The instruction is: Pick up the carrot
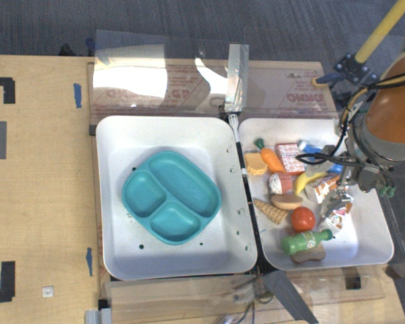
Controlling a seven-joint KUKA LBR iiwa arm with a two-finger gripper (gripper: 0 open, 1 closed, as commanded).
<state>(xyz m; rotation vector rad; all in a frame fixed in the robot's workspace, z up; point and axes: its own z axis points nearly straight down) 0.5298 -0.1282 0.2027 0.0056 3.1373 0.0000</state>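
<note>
The left shallow white bin [115,147] holds a teal three-compartment plastic plate [171,194], while the right shallow white bin [371,248] holds a clutter of toy foods, among them a red tomato [303,218] and a green bottle [305,240]. The grey arm with its orange band [391,113] reaches in from the right, its gripper [341,194] low over the bin's right side; whether it is open or closed cannot be told. The small orange carrot with a green top [269,156] lies near the bin's upper left, well apart from the gripper.

Grey arm with orange band reaching in from right, tool [339,196] lowered
</note>
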